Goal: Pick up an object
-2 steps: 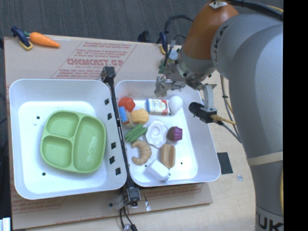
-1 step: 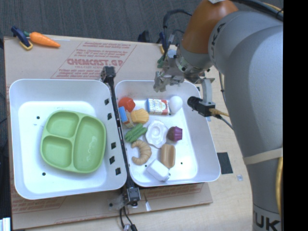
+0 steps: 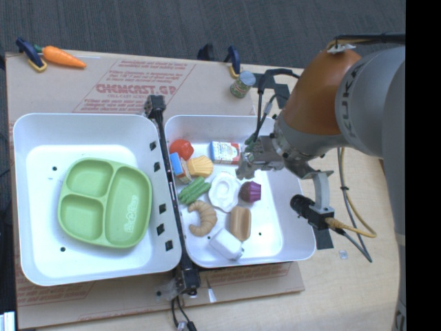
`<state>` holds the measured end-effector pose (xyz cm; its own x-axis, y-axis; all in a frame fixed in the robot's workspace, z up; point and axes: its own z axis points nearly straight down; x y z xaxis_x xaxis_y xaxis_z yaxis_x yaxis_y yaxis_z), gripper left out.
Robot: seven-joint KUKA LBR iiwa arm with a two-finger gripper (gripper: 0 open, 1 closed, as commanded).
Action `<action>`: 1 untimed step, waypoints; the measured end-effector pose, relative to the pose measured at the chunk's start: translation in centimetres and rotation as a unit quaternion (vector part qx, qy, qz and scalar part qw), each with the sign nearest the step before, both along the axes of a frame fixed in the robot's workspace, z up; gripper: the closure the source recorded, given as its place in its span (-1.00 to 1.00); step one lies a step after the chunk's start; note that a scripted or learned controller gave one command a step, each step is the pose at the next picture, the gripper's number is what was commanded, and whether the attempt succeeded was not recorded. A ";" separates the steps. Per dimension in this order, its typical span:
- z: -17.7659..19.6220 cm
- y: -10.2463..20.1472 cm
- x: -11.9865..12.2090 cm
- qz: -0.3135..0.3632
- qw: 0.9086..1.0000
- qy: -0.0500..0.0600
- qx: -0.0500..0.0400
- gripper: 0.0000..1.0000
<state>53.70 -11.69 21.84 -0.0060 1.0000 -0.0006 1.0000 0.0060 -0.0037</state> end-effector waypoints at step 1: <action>-1.9 -4.9 2.8 -0.001 1.000 -0.001 0.000 1.00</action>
